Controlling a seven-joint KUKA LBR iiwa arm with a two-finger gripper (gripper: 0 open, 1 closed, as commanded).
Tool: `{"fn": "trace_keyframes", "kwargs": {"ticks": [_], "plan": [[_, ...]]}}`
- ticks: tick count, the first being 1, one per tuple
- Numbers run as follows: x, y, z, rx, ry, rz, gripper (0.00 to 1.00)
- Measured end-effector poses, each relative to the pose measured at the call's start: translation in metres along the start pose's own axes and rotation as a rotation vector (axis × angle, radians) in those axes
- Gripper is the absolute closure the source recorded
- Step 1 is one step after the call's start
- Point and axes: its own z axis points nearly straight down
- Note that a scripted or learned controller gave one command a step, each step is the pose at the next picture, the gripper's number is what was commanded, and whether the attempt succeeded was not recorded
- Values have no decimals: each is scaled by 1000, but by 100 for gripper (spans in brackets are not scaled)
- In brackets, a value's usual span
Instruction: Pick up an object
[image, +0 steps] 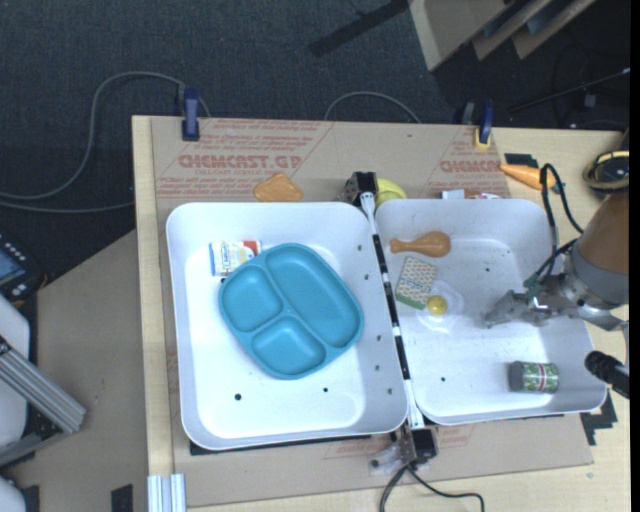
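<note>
- I see dark carpet round the bench, a grey cable looping across it at upper left, and a metal rail (40, 385) at the lower left edge.
- Bench (150, 300) is pale board under a brown sheet printed in red, pinned by two blue clamps (189, 112) along the far edge.
- Left bin (190, 380): a blue divided plate (290, 310) sits near its middle, tilted; a small white carton (232, 255) lies just beside the plate's upper left corner.
- An orange toy (278, 188) and a yellow object (388, 190) rest on the sheet beyond the bins.
- Right bin (470, 400): a tan drumstick-shaped toy (422, 243) near the far wall, a dotted card (414, 281) below it, a small yellow ball (437, 306) just beside the card, a dark can (533, 377) on its side near the front right.
- Gripper (510, 308) hangs low over the right bin's middle-right, well apart from the ball and above the can; nothing between its fingers that I can make out, and I cannot tell how far they stand apart.
</note>
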Motion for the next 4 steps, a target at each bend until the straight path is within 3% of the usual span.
{"fn": "trace_keyframes", "kwargs": {"ticks": [1, 2, 3, 4], "plan": [[-4, 61, -77, -15, -15, -1, 0], [43, 114, 5, -3, -9, -4, 0], [-7, 138, -53, -12, -16, 5, 0], [84, 130, 2, -2, -14, -3, 0]]}}
